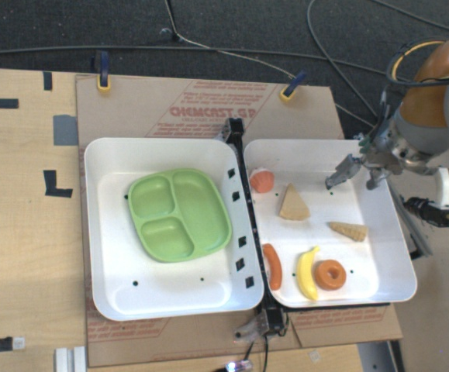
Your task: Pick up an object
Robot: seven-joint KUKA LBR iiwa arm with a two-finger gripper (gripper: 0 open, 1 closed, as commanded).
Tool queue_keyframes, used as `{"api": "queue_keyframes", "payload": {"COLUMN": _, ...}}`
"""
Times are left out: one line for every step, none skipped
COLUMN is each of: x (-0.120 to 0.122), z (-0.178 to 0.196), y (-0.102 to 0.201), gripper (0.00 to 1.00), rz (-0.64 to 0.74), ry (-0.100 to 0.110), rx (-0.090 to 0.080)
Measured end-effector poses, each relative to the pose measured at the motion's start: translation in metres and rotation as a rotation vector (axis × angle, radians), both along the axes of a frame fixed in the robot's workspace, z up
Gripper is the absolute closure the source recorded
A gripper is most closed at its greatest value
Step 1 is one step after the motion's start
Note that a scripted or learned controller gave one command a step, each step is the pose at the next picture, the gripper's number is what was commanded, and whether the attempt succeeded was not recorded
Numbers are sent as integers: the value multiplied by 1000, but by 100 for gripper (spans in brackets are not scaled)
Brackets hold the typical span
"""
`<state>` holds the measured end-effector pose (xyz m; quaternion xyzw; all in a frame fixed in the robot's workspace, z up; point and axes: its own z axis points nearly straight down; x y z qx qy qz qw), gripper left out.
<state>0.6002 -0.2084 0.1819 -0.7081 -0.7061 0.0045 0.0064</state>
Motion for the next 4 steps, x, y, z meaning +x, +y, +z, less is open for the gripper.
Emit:
{"api": "queue_keyframes", "payload": {"x": 3, "z": 9, "y": 1, "gripper": 0, "rz": 4, "ry": -14, "rx": -3}}
{"api": "queue_keyframes", "payload": {"x": 10, "z": -52, "y": 0, "gripper": 0, "rz": 5, "ry": -10, "rx": -3}}
{"api": "queue_keyframes", "payload": {"x": 11, "z": -99, "y": 1, "gripper": 0, "rz": 6, "ry": -16, "rx": -6}}
{"api": "queue_keyframes", "payload": {"x": 12, "z": -85, "y": 0, "gripper": 100, "rz": 6, "ry": -21, "rx": -8}}
